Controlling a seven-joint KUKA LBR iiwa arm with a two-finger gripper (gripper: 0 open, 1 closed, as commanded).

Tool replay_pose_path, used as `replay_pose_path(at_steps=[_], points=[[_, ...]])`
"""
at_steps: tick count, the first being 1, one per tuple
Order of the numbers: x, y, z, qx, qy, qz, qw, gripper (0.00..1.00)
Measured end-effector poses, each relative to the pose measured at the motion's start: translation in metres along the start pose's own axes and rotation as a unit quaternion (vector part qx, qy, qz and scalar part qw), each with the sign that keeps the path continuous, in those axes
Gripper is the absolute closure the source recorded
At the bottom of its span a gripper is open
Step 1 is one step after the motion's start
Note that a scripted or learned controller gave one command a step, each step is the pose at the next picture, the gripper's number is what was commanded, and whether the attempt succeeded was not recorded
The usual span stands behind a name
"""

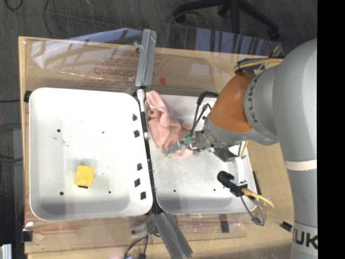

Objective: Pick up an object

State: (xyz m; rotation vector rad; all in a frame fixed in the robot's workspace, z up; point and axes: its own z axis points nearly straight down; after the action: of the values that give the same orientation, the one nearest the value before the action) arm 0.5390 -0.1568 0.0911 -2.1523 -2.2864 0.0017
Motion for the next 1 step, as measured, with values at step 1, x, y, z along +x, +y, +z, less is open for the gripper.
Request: replay_pose_path(at_steps=[1], points=[[-0.0002,-0.0002,0.0001,0.000,0.000,0.000,1.0000,0.00]])
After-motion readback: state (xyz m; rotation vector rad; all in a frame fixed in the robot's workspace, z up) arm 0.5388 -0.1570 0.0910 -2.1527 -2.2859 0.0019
